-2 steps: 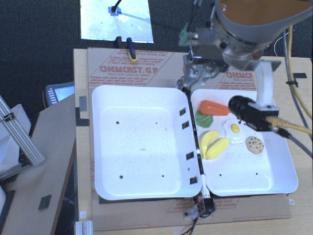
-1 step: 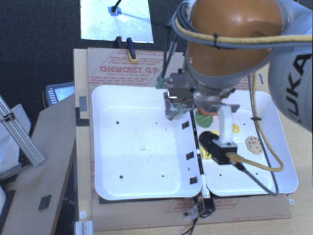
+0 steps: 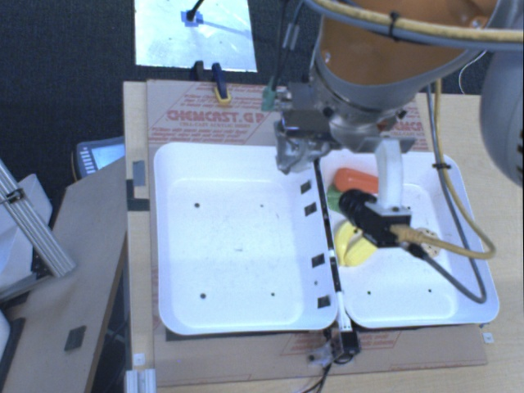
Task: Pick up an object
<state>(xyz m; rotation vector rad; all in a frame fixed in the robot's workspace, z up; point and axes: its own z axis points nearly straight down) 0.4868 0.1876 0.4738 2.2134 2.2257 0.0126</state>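
My gripper [image 3: 293, 160] hangs over the far end of the divider between the two white bins, at the back edge of the right bin [image 3: 409, 301]. An orange object [image 3: 357, 178] lies in the right bin just to the right of the gripper. A small green object [image 3: 334, 198] sits beside it, and a yellow object [image 3: 352, 246] lies nearer the front, close to the divider. Parts of these things are hidden behind the robot's wrist hardware. Nothing shows between the gripper's fingers.
The left bin [image 3: 229, 244] lies beside the right one, with black clips along the divider [image 3: 321, 236]. A cardboard sheet [image 3: 196, 117] lies under both bins. A shiny metal plate [image 3: 195, 23] sits at the back left. The arm's large body overhangs the back right.
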